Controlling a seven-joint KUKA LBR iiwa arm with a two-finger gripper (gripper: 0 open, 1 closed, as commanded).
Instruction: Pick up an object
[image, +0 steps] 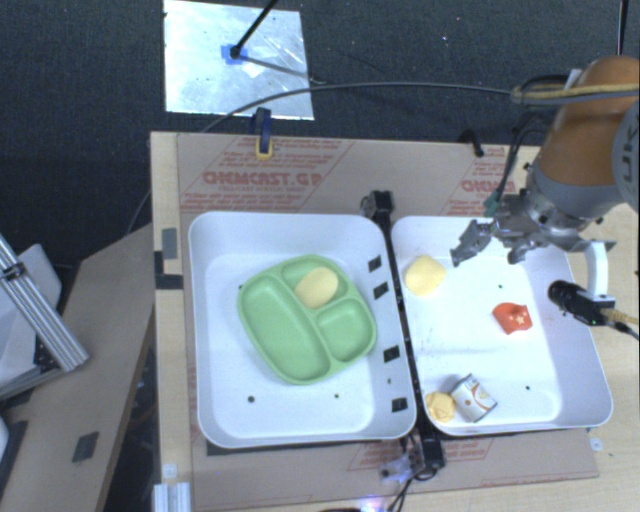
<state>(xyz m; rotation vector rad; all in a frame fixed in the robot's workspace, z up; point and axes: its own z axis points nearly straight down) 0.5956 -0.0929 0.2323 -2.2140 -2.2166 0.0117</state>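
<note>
Nearest me, at the right bin's (590, 400) six o'clock edge, a small can (473, 397) lies tipped against a yellow lump (439, 405), awkward to pinch. At nine o'clock the left bin (215, 300) holds a green divided plate (305, 317) cradling a yellow piece (318, 287). The jaws (497, 243) hang spread and empty at the right bin's twelve o'clock, between a yellow ball (424, 275) and a red piece (513, 317), both lying free.

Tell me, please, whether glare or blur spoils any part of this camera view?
Camera view: strong glare on the foil sheet at top; both white bins are bright but readable; the tool looks slightly soft; the green tray and red object are sharp enough.
</note>
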